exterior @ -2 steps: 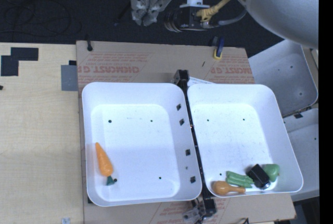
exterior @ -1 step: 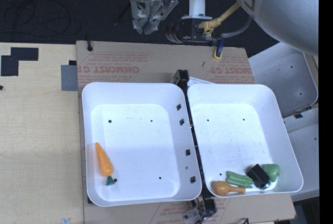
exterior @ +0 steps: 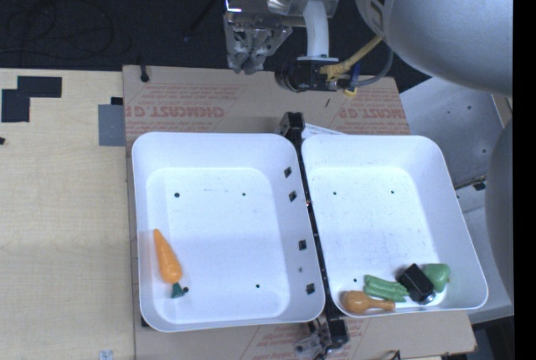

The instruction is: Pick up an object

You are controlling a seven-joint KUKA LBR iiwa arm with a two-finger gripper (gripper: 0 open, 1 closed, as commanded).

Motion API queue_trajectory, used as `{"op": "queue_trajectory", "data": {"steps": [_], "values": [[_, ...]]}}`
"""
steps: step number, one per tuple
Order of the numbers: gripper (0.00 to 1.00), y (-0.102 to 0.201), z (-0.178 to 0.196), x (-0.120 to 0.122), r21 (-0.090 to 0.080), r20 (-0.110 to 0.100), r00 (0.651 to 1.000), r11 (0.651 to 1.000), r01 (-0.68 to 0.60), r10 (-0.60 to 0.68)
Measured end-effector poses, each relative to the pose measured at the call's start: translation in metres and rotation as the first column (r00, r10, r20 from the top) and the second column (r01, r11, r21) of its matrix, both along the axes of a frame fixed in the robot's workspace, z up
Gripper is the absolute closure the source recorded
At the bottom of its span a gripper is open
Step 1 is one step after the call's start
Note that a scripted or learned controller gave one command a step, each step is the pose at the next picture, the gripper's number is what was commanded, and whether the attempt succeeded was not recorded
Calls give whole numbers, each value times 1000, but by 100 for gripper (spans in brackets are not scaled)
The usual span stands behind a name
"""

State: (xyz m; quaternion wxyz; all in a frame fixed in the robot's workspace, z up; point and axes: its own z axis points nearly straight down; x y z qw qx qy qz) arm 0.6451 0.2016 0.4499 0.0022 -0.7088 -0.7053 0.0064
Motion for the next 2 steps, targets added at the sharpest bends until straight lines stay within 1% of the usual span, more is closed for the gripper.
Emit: {"op": "queue_trajectory", "data": {"steps": [1,2], "values": [[100,-104,87,-4,3,17,1000,1000,4,-4],[100,-60,87,-1,5,10,1000,1000,-8,7]]}}
